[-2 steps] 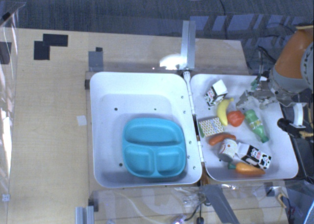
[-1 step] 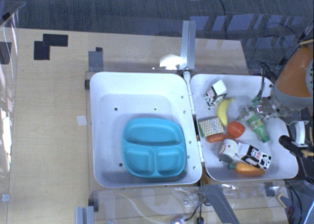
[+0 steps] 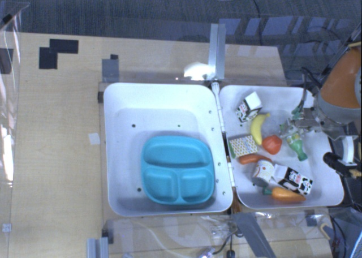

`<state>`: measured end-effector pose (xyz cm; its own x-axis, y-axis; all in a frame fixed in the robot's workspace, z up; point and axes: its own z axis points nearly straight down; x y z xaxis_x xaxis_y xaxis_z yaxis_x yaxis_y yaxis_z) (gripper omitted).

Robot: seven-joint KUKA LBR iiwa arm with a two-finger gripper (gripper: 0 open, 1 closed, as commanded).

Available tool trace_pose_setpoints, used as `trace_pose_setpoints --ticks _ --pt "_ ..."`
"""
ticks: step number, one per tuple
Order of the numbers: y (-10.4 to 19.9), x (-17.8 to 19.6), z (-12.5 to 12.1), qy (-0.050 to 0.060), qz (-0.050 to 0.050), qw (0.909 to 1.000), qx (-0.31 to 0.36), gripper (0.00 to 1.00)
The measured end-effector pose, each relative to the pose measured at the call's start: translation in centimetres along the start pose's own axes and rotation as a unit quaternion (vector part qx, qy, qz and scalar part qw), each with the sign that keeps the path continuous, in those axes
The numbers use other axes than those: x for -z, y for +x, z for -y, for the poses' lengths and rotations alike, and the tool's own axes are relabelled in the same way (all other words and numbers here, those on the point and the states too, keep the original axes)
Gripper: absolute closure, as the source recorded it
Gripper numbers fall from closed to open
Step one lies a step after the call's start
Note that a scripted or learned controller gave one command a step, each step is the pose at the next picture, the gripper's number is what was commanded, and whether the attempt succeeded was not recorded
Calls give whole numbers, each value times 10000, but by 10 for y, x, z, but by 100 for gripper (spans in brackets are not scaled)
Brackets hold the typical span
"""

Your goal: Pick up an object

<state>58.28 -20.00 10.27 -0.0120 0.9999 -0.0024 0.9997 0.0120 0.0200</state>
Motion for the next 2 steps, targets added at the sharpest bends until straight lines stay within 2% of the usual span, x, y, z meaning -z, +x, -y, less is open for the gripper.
trace_pose_setpoints --ticks 1,2 --pt "26 25 -18 64 -10 9958 914 100" --pt "93 102 -50 56 -11 9989 462 100"
